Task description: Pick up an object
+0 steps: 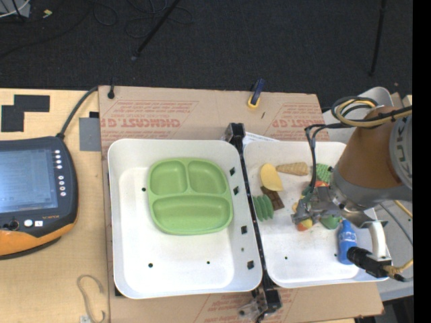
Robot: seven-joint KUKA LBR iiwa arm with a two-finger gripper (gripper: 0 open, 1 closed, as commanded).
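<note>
Where the arm (377,163) reaches in over the right edge of the right bin (296,268), its claw (308,214) hangs low above the bin's middle, directly over a small red-and-orange object (306,225) that lies on the bin floor just under the fingertips. Whether the claw is released or clenched cannot be told, since the dark wrist parts blur into the items beneath; nothing can be confirmed as grasped. Toward the far edge of the same bin lie a yellow piece (271,176), a tan cone-shaped piece (292,169) and a brown block (275,198), with a ridged green item (263,207) against the left wall. A blue bottle-like object (346,241) lies near the right edge, just beside the claw. The left bin (135,268) holds a green divided tray (190,196) in its middle. A tablet-like pendant (34,190) rests at the bench's left edge.
</note>
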